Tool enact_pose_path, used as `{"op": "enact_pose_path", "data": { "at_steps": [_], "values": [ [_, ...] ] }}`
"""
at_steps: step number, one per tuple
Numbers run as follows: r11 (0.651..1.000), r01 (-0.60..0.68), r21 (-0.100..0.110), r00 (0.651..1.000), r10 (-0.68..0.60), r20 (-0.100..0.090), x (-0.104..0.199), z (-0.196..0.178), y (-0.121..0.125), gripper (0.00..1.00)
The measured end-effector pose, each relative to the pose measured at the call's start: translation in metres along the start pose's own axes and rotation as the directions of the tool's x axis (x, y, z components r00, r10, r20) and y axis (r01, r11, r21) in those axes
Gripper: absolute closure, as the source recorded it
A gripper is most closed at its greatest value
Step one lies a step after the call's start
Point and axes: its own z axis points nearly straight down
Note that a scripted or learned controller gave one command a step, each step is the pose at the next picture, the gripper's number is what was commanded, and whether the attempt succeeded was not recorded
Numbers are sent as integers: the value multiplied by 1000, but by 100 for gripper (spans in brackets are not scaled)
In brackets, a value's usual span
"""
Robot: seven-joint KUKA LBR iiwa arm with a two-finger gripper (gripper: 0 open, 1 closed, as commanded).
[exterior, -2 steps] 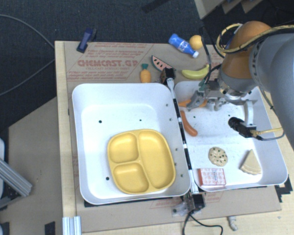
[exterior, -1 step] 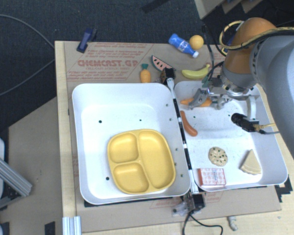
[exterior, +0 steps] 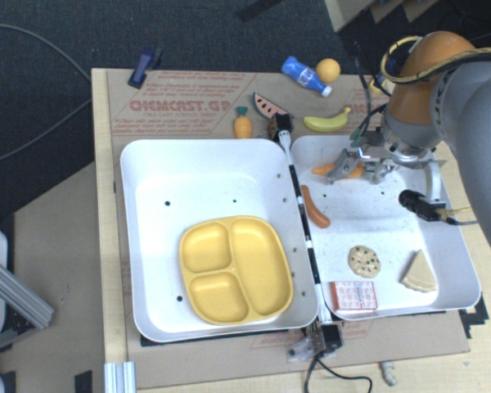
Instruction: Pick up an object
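Observation:
My gripper (exterior: 353, 164) is low over the back left of the right bin (exterior: 454, 244), reaching in from the grey arm with the orange band (exterior: 430, 56). An orange carrot-like piece (exterior: 331, 170) lies right at the gripper's tip, partly hidden by it; whether it is held is unclear. Also in this bin are a reddish sausage (exterior: 315, 207) by the left wall, a cookie (exterior: 364, 261), a bread wedge (exterior: 419, 273) and a pink wafer (exterior: 353, 295) at the front.
The left bin (exterior: 147, 187) holds a yellow divided plate (exterior: 233, 268). Behind the bins on the board lie a banana (exterior: 326, 121), a watermelon slice (exterior: 266, 105), a small orange toy (exterior: 243, 126), a blue bottle (exterior: 304, 75) and an orange (exterior: 329, 70). A black part (exterior: 421, 205) juts under the arm.

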Motion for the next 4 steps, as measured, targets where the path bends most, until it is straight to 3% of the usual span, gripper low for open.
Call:
{"op": "enact_pose_path", "data": {
  "at_steps": [1,2,3,4],
  "values": [
    [1000,-2,-8,1000,2,5,-60,-2,1,0],
    [1000,0,-13,1000,0,0,-76,-10,3,0],
    [1000,2,-28,1000,-2,6,-43,-108,3,0],
    [1000,1,-20,1000,-1,3,-29,-3,4,0]
  ]
}}
